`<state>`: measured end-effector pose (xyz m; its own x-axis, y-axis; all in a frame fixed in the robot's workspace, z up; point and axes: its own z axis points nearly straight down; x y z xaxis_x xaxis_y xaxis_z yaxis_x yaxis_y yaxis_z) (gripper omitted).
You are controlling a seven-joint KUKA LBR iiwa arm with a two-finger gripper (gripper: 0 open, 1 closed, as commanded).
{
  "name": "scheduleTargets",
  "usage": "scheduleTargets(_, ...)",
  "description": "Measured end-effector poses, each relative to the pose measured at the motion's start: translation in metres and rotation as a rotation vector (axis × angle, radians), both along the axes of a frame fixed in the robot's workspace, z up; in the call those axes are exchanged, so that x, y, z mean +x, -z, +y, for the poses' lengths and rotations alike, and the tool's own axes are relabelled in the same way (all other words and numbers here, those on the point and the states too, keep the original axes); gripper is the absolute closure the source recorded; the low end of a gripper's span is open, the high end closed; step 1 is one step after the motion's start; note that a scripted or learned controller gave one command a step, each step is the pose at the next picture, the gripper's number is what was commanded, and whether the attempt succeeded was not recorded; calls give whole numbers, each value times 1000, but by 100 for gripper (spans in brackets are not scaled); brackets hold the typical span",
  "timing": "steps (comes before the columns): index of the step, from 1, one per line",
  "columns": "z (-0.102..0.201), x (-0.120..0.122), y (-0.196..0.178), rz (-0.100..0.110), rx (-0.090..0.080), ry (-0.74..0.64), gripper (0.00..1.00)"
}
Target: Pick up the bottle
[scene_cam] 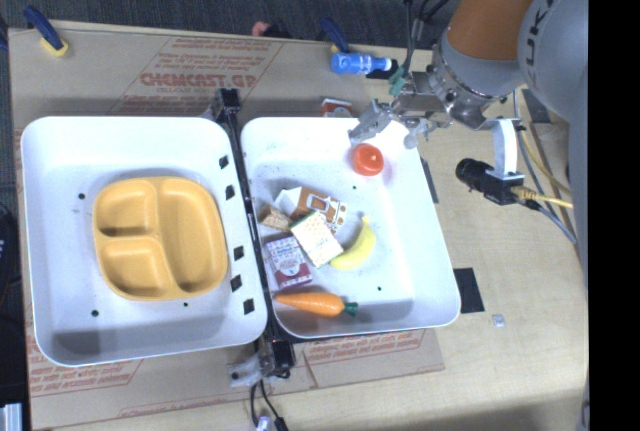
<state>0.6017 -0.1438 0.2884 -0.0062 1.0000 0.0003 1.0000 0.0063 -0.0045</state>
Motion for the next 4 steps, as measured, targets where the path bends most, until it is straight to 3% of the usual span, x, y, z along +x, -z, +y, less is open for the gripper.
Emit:
scheduleTargets(1,1,0,-10,3,1,-5,100)
scheduleTargets(2,-68,-62,58,0,-1,-71,100)
scheduleTargets(3,-38,-126,113,1,1,36,100)
scheduleTargets(4,-11,-125,103,-1,-1,485,100)
